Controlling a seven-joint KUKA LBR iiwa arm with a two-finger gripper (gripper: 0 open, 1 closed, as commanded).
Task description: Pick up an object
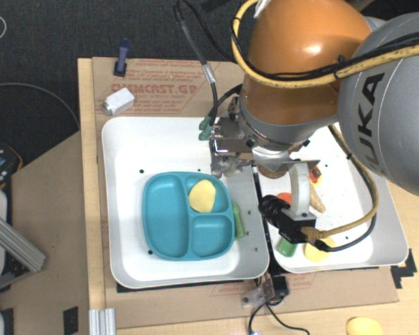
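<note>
My wrist hangs low over the seam between the two bins, hiding my gripper [232, 160] so I cannot tell its state, while a yellow piece [202, 196] sits in the blue divided tray [169, 218], near enough to reach.

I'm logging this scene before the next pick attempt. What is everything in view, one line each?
shallow white plastic bins: two, white, side by side on the bench
divided teal plastic plate: one, teal, in the left bin
pale yellow rounded piece: one, yellow, in the plate's upper right compartment
thin green stick: one, green, beside the plate's right edge
small mixed items: several, yellow, green, orange, in the right bin, partly hidden
small white block: one, white, behind the left bin
arm: one, grey and orange, above the bins' divide
</note>
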